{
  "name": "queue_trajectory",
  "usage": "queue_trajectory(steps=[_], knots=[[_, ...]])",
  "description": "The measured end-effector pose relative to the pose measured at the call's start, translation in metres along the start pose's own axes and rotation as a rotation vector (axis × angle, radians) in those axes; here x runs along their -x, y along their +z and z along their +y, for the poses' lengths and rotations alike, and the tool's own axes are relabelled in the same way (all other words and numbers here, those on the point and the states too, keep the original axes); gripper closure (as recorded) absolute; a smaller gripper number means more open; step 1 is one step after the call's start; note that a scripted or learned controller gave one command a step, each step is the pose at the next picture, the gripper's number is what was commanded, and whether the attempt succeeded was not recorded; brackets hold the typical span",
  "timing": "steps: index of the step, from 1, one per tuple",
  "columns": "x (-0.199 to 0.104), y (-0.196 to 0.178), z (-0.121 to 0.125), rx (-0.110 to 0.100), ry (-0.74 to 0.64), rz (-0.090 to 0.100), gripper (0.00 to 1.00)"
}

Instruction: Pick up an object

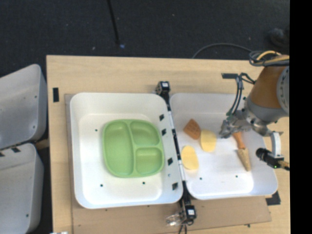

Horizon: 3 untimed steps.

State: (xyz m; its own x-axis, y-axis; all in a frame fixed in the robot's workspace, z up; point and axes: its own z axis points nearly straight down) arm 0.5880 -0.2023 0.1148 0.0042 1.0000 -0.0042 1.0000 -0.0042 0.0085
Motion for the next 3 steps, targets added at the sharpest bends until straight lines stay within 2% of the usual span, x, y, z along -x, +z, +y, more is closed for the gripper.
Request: queue_trajectory(steps=[2,3], knots=[[0.003,-0.092,0.008,-0.002,-0.007,0.002,1.00],[-0.050,-0.106,0.006,-0.007,-0.011,0.005,1.00]])
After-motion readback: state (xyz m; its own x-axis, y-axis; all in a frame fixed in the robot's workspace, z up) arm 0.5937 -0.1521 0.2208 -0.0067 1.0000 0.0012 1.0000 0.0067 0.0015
